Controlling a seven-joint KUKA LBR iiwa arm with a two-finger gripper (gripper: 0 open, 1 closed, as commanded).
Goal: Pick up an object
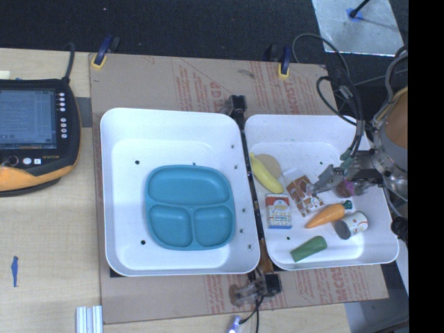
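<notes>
Hand low over right bin.

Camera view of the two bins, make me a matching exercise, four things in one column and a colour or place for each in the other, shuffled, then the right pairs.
Things:
1. divided plate
2. carrot
3. banana
4. cucumber

Descriptions:
A. green, near the right bin's front edge
B. blue, in the left bin
C. yellow, by the right bin's left wall
D. orange, just below the gripper

Pairs: 1-B, 2-D, 3-C, 4-A
</notes>
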